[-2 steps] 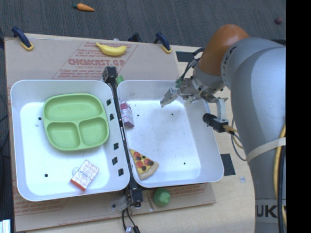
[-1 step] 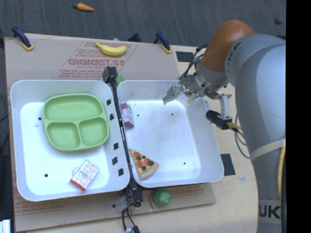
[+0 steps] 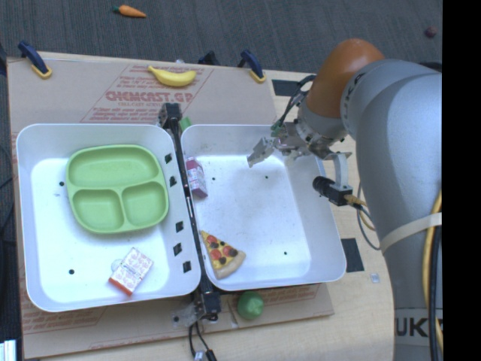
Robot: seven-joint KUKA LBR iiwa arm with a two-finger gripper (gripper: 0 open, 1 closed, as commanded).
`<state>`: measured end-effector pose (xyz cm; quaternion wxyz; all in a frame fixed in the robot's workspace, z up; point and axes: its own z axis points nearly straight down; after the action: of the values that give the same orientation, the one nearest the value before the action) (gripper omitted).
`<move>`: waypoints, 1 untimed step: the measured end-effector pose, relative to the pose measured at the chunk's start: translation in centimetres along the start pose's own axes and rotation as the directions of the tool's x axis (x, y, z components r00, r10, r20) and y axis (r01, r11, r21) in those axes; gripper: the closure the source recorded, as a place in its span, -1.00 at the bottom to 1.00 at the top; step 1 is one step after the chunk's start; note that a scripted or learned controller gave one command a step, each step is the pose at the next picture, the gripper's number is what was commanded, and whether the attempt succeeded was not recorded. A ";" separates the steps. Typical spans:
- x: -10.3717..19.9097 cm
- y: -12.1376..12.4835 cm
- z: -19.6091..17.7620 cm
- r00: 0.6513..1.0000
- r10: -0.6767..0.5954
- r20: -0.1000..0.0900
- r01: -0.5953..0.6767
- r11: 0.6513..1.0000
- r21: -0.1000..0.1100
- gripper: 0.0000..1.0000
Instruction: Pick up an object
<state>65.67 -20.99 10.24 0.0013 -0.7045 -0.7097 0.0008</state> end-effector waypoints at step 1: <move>0.4 0.0 -2.2 1.000 0.002 -0.001 -0.002 1.000 -0.004 -1.00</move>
<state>65.70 -20.62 12.47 0.0003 -0.7054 -0.7088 -0.0007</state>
